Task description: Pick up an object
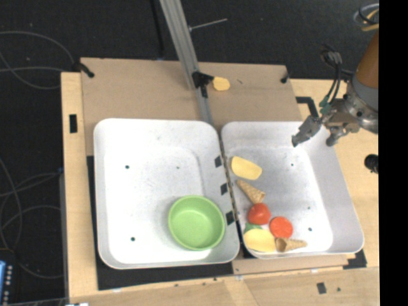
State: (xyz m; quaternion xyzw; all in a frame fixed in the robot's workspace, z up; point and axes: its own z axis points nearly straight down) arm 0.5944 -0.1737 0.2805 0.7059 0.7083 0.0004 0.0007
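- Hovering over the upper right edge of the right bin (319, 171), the end effector (317, 134) has its 2 dark fingers spread apart, with nothing between them.
- The arm (363, 88) comes in from the right, above the counter (255, 94).
- The things to pick sit along the right bin's left and lower side, well apart from the end effector: a pale yellow piece (245, 167) near the divider, a cone (251, 190) just below it, and a red tomato (258, 213) below that.
- A 2nd red ball (281, 226) lies beside the tomato, with a yellow-green fruit (259, 240) and another cone (290, 244) at the bottom edge.
- The left bin (146, 164) holds a green bowl (196, 222), upright, near its lower right corner.
- A small yellow item (221, 83) rests on the counter beyond the bins, beside a slanting metal post (178, 30).
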